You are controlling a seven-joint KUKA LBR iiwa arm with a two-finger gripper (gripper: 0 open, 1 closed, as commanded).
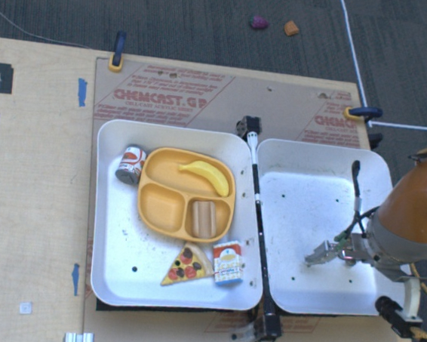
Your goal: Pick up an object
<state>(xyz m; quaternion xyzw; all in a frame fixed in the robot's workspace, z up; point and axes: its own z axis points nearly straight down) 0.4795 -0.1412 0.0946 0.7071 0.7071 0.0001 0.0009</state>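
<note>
Near edge: light wood tabletop point(27, 208) with a cardboard sheet point(206, 94) clamped on it, printed red lettering; blue tape marks and black corner marks on the wood at left. Two shallow white bins side by side on the cardboard; left bin point(106, 254) holds, nearest first, a toy pizza slice point(185, 266) touching a small red-and-white carton point(227, 263) on its right; behind them an orange divided plate point(160, 206) with a brown sausage-like piece point(204, 218) in its near right compartment and a banana point(207, 175) in the far compartment; a small can point(130, 164) lies just beside the plate's far left corner. Right bin point(300, 213), bare speckled floor under the arm. Arm point(414, 210) reaches in from the right, orange band over the bin's right edge, wrist low; gripper point(318, 255) points left over the right bin floor, fingers look slightly apart, nothing between them, well apart from all objects. Far: dark grey carpet point(177, 11) with two small bits, purple point(259, 22) and orange point(291, 28); white cable point(352, 41) running diagonally.
</note>
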